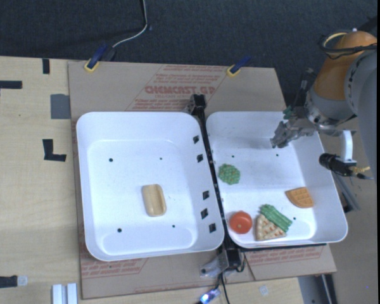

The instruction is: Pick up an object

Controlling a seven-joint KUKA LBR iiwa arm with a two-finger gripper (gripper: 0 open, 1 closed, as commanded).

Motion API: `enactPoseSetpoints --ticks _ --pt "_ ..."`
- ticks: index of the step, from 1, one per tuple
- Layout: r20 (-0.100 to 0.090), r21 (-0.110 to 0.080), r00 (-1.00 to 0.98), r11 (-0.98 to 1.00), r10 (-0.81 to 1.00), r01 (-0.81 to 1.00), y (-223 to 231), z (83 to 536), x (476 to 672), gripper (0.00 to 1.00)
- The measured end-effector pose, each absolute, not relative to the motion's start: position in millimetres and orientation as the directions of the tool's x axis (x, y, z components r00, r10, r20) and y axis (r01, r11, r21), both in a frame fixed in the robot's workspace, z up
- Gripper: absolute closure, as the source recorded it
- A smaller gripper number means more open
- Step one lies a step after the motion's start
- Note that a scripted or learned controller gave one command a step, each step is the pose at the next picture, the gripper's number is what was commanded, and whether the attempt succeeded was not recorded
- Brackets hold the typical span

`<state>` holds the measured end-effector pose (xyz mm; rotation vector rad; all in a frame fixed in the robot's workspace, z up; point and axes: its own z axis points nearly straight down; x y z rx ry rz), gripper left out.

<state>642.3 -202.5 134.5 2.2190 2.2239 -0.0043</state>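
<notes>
White bins, claw [280,138] poised over the right one

I could not tell its grip; the nearest broccoli [228,173] lay apart below it, so a straight drop might close on bare plastic, while tomato [240,221], waffle [268,228] and beans [276,216] crowded together risked a muddled grab.

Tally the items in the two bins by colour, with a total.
Green: 2, a round leafy piece and a long pod
Tan: 2, a bread roll and a waffle wedge
Orange: 1, a wedge
Red: 1, a tomato
Total: 6
</notes>
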Motion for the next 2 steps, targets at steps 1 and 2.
enactPoseSetpoints --ticks 1,2 --pt "-0.002 0.003 0.0 0.0 1.0 1.0 -224 184 642.5 1.0" --pt "-0.001 -0.002 -0.002 0.002 1.0 1.0 -223 148 656.8 1.0"
